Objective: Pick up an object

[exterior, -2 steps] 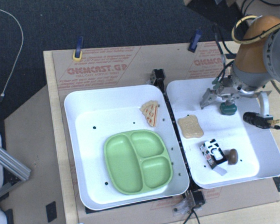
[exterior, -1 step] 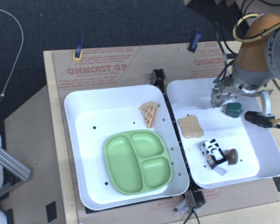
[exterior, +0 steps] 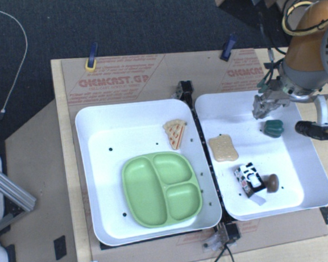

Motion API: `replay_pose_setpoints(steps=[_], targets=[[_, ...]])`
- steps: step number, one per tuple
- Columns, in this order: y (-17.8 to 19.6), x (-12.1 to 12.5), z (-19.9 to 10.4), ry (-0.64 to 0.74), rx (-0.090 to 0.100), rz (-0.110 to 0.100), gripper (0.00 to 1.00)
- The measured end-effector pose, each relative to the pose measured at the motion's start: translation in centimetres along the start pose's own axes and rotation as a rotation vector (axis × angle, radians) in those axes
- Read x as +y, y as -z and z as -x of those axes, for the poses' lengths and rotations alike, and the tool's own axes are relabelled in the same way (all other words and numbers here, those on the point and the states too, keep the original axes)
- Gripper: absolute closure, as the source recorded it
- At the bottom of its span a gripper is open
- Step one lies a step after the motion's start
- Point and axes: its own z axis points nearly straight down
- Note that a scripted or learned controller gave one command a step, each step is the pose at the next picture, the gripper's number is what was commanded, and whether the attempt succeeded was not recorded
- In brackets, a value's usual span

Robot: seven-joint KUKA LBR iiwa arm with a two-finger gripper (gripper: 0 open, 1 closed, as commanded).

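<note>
Camera view: a small dark green object [exterior: 274, 127] lies on the floor of the right bin [exterior: 310, 166], in its upper part and toward the far right side, just below and to the right of the gripper [exterior: 263, 108]. The gripper hangs over the bin's upper area near the back rim; whether it is open or closed cannot be told, and nothing is seen held in it. Bare white floor lies between the green object and the other things in this bin: a tan bread slice [exterior: 223, 148] close to the left wall, and a black-and-white toy [exterior: 248, 179] touching a brown piece [exterior: 271, 182] nearer the front rim. In the left bin [exterior: 98, 162], a green divided plate [exterior: 161, 188] sits toward the front, and a waffle wedge [exterior: 175, 133] lies behind it near the right wall
</note>
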Motion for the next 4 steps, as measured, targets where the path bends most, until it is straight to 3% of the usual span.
replay_pose_setpoints(steps=[1,2,4], targets=[[6.4,0.1,0.4,0.000,-0.001,0.003,1.00],[6.5,0.2,0.4,0.000,0.000,-0.002,1.00],[5.0,-2.0,-10.6,0.005,0.004,-0.007,1.00]])
